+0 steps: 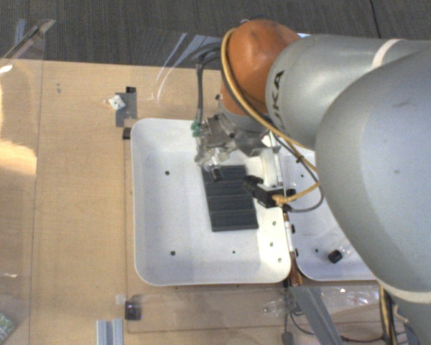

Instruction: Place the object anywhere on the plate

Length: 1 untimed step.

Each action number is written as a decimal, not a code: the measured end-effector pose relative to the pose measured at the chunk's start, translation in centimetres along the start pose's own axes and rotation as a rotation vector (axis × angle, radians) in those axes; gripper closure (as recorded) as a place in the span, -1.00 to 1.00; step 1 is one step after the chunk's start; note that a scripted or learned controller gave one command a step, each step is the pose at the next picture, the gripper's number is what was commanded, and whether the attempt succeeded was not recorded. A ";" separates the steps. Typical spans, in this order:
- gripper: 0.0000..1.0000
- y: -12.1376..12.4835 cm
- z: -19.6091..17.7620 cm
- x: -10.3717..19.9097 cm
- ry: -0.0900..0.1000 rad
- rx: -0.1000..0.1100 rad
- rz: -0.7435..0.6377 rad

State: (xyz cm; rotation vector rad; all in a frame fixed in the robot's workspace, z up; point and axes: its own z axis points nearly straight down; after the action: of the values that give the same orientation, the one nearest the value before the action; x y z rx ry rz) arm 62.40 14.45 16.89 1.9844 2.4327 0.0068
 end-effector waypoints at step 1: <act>1.00 -1.8 -0.6 7.0 0.001 0.002 0.215</act>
State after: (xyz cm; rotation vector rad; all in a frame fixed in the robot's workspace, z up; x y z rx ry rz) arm 59.26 20.94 17.48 2.2355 2.2075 0.0061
